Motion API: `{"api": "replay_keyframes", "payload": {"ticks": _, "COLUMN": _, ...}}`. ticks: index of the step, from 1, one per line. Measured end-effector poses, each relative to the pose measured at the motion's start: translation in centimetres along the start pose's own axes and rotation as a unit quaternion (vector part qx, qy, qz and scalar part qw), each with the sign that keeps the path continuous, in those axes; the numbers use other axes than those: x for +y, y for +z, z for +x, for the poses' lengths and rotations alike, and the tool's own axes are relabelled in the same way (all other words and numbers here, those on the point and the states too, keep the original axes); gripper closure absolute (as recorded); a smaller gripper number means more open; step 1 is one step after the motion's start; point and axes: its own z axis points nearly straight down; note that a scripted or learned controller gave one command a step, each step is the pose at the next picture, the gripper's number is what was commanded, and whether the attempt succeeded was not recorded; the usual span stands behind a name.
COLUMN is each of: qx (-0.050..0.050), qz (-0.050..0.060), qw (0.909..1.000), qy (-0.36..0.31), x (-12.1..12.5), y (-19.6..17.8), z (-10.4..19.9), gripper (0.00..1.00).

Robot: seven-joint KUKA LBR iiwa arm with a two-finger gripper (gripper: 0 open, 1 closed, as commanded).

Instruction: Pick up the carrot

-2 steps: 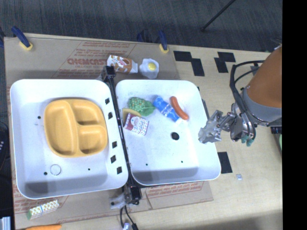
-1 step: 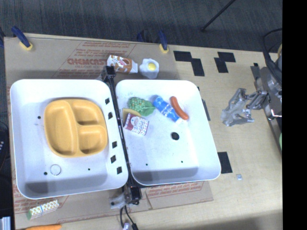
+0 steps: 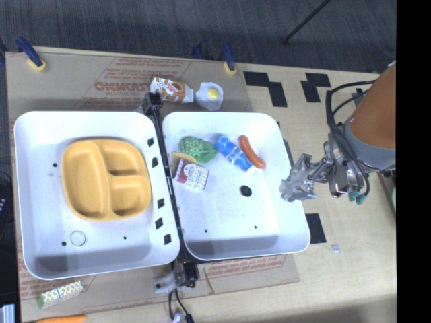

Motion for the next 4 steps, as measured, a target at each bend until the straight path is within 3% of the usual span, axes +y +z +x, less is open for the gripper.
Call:
{"api": "replay_keyframes", "payload": {"ticks": 1, "qx": -0.002, "qz": 0.001, "qw": 0.9763, "qy": -0.216, "x": 0.0, "y": -7.9, "z": 0.0, "gripper": 1.00}}
{"api": "replay_keyframes", "payload": {"ticks": 2, "qx": -0.002, "qz": 0.001, "qw": 0.8936, "qy": -0.449, "x": 0.1, "y": -15.2, "z": -0.7, "gripper": 1.00}}
{"api": "replay_keyframes", "payload": {"ticks": 3, "qx": 0.000, "qz": -0.001, "qw": 0.8601, "qy": -0.510, "x": 5.6, "y": 3.6, "z": -1.1, "gripper": 1.00}}
{"api": "replay_keyframes", "payload": {"ticks": 4, "qx": -0.001, "qz": 0.001, "qw": 0.8528, "qy": -0.522, "x": 1.4, "y": -5.4, "z": -2.2, "gripper": 1.00}}
